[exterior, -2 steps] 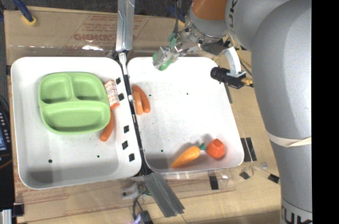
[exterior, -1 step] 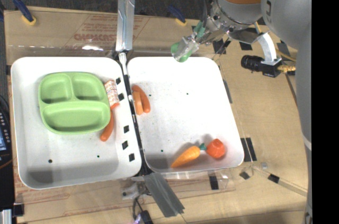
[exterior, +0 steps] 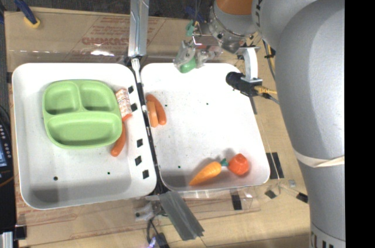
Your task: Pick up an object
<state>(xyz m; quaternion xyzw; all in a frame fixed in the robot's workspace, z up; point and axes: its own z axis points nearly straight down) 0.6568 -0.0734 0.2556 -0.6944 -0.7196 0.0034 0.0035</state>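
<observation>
My gripper hangs over the far edge of the right bin, near its back left corner. A small green object sits between its translucent fingers, and they are shut on it. Lower in the right bin lie an orange carrot with a green top and a red-orange tomato-like toy, both near the front wall. A pair of orange sausages rests against that bin's left wall.
The left bin holds a green divided plate, a small labelled can and an orange sausage by the plate's right side. A grey divider bar runs between the bins. The arm's bulk covers the right side.
</observation>
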